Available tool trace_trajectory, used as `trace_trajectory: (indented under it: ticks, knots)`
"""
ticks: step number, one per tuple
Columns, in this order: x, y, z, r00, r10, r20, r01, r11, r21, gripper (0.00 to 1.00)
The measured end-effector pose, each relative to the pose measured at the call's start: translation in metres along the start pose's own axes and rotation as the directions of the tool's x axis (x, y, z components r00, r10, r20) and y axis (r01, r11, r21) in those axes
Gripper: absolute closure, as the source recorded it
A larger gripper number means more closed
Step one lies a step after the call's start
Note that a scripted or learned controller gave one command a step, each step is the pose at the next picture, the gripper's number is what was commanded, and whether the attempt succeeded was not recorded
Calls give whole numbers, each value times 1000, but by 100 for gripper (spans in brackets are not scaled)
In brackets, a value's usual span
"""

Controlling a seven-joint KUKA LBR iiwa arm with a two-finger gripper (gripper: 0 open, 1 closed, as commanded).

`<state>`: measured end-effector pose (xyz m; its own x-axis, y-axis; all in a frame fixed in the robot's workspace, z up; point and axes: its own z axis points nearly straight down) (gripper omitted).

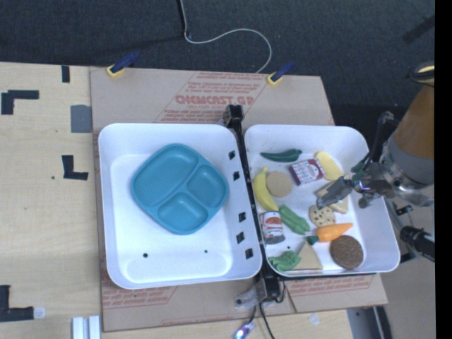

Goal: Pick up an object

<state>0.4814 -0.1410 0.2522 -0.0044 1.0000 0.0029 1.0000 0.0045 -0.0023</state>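
Blue tray [179, 188]: centre of left bin [113, 189].
Gripper [330, 195]: right bin [353, 138], three o'clock; finger spread unclear.
Carrot [332, 232]: just below.

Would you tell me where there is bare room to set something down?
Left bin: bare floor between the blue tray and its front wall. Right bin is crowded around the gripper, banana and carrot.

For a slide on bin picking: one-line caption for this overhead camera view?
Gripper over toy food in the right bin; blue tray in the left bin.
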Motion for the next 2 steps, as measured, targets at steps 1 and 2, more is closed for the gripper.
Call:
trace_trajectory:
  ticks: [1,2]
  knots:
    - [-2,2,-8,1000,2,2,-2,1000,0,100]
    - [52,51,41,1000,-2,2,2,1000,1,100]
